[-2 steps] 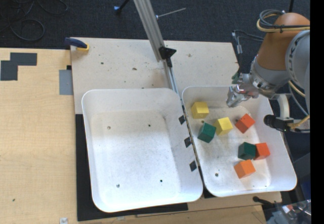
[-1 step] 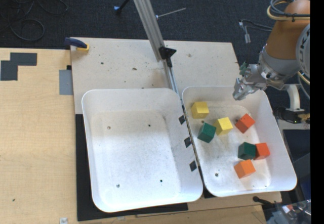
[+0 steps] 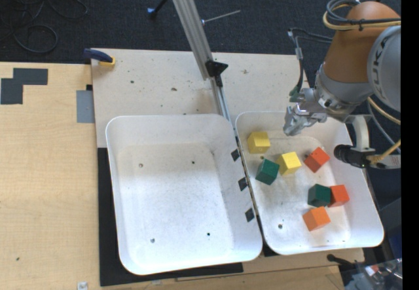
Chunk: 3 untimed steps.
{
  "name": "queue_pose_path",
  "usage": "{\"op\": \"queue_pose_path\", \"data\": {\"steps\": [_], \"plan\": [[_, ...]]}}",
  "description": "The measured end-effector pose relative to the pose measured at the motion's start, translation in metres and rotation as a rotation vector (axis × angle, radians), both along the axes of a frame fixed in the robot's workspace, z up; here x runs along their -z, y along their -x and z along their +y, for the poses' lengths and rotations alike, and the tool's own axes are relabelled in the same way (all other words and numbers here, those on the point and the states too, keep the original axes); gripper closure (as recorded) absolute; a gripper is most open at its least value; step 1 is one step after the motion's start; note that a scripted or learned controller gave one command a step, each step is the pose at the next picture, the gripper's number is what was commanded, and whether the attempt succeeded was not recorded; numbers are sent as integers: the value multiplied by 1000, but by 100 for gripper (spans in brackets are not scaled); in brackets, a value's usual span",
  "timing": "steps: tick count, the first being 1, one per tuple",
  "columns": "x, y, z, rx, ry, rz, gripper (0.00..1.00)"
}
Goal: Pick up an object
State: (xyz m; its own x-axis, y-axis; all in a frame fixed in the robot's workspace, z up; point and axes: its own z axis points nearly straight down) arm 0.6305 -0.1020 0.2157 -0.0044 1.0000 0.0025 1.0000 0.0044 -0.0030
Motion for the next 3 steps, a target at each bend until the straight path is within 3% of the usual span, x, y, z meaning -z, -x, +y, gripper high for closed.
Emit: {"op": "queue_pose_path", "data": {"steps": [2,3], "plan": [[9,45,103,1,0,3,100],[8,54,147,1,0,3,100]]}}
